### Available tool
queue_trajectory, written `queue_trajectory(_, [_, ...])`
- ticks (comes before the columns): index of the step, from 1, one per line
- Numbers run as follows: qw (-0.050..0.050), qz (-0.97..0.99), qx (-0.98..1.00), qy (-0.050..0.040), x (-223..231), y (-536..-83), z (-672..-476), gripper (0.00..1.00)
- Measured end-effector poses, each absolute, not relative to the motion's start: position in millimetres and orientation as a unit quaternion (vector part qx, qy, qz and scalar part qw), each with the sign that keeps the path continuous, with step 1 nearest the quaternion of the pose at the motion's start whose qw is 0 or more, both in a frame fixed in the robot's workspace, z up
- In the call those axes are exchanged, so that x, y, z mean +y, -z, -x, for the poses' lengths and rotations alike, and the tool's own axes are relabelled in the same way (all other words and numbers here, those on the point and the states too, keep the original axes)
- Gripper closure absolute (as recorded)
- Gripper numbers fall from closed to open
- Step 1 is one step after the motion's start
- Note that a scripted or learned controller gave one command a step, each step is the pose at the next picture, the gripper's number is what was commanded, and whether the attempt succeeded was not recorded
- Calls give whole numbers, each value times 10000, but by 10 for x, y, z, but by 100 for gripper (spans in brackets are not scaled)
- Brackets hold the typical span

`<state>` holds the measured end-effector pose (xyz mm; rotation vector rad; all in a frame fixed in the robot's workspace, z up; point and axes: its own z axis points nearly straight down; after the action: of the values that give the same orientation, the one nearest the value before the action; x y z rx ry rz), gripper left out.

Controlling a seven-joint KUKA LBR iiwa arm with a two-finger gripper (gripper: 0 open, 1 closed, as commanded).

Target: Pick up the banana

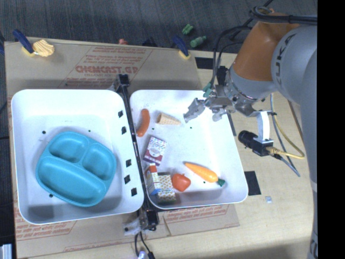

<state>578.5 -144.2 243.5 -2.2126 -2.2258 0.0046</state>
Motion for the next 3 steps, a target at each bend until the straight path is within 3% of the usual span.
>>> queue_trajectory(1, [24,6502,-7598,-14,-973,-1978,-5108,0])
queue_trajectory(2, [12,6181,-7861,-7,-1017,-914,-4859,0])
queue_trajectory(3, [5,6271,-7790,-6,-1744,-1091,-5203,0])
